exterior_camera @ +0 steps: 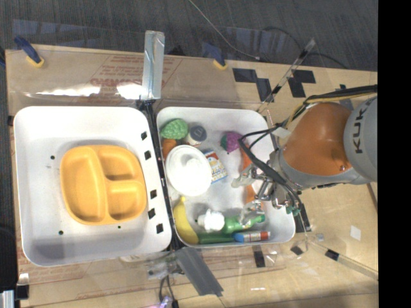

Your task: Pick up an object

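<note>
Gripper low over the right bin's right side, green bottle just below it.

Your gripper [255, 196] hangs among cables and bracketry at the right of the right bin [212, 115]; you cannot tell from this view how it stands or whether anything is in it. The nearest candidate is the green bottle [228, 235], lying on its side just toward the bin's near wall, long axis running left-right, its white cap end [210, 221] pointing left. A red-and-blue marker [252, 237] lies alongside it. Farther left sit a white bowl [189, 169] and a banana [182, 222]. The yellow divided tray [103, 183] occupies the left bin [32, 191], well apart. The wrist hides whatever lies directly beneath it.
</note>
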Motion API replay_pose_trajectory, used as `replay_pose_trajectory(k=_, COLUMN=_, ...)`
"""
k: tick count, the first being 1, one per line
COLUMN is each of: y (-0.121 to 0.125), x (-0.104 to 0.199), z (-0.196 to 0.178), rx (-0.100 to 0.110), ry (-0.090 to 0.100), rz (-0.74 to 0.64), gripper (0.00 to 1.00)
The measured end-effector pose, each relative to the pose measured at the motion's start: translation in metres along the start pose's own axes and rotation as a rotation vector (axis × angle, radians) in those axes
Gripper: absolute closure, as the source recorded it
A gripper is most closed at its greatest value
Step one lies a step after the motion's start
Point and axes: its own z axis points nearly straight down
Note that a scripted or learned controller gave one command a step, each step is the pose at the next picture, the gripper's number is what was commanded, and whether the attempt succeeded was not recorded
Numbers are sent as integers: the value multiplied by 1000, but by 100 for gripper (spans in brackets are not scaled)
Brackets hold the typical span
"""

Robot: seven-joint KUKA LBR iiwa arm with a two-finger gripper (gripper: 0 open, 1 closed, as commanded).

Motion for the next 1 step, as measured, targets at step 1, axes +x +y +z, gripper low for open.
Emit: replay_pose_trajectory(k=1, y=2, x=-16, z=17, rx=1, ry=-6, rz=44, gripper=0)
